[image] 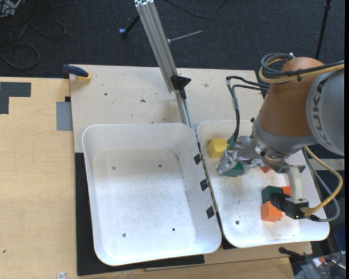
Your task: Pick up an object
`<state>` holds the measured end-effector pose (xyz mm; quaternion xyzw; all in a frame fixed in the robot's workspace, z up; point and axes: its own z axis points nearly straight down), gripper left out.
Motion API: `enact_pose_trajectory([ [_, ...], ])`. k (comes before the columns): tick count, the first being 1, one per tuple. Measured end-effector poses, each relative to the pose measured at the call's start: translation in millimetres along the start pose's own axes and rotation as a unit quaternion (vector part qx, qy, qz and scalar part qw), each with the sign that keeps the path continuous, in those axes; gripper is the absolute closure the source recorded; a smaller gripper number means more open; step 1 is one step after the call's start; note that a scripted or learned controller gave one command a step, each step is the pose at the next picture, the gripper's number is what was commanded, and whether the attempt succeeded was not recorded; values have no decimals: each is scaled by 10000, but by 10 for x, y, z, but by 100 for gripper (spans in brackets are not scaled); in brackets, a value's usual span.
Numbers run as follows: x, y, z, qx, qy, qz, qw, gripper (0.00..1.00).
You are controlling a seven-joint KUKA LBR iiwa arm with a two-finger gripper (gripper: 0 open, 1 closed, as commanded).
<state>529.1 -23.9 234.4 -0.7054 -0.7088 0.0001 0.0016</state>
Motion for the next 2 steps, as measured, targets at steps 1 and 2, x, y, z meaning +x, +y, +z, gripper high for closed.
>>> enact_pose_trajectory([
  [1, 463, 148, -36, 1, -2, 2, 10000, 100],
  [2, 1011, 209, 108, 15, -6, 3, 10000, 100],
])
